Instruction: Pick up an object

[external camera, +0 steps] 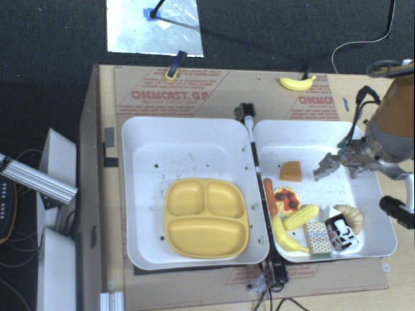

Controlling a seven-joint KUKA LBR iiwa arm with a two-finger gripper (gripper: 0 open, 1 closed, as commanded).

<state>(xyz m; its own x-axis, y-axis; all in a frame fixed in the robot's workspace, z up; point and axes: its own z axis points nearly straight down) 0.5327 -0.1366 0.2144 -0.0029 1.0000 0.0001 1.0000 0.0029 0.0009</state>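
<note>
Over the right bin (373, 196) we find the gripper (326, 168) poised beside the orange block (291, 171), its grip state indiscernible, presumably lining up a grasp.

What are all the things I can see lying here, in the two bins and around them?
Shallow white bins: 2, side by side.
Divided plastic plate: 1, yellow, left bin.
Wedge-shaped block: 1, orange, right bin.
Toy pizza slice: 1, right bin.
Carrot-like stick: 1, orange, right bin.
Toy corn cob: 1, yellow, right bin.
Toy banana: 1, yellow, right bin.
Croissant: 1, tan, right bin.
Second banana: 1, yellow, bench behind bins.
Gripper: 1, grey, over right bin.
</note>
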